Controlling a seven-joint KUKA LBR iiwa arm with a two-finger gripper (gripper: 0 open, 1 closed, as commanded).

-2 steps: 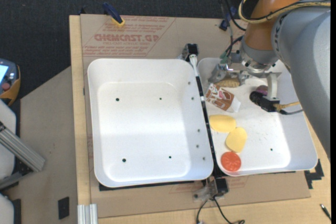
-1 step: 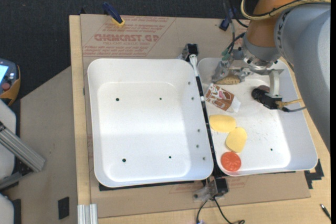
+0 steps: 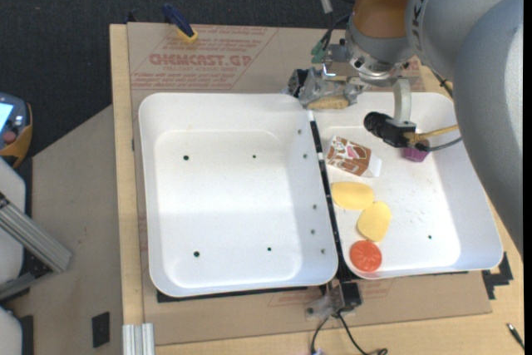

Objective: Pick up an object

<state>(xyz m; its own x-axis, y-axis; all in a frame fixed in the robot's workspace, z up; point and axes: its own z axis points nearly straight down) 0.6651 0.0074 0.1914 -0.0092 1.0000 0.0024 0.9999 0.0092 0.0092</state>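
An orange-red round piece (image 3: 366,256) lies at the lower edge of the right bin (image 3: 453,212), with two yellow pieces (image 3: 352,195) just above it and a brown-and-white packet (image 3: 349,155) higher still. The gripper (image 3: 326,94) hangs at upper centre over the bins' far rim, with a tan piece (image 3: 339,103) right beneath it. Whether the claw is open, closed or gripping cannot be told. The left bin (image 3: 224,195) fills centre left.

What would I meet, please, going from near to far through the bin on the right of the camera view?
orange round piece → yellow oval piece → second yellow piece → brown-and-white packet
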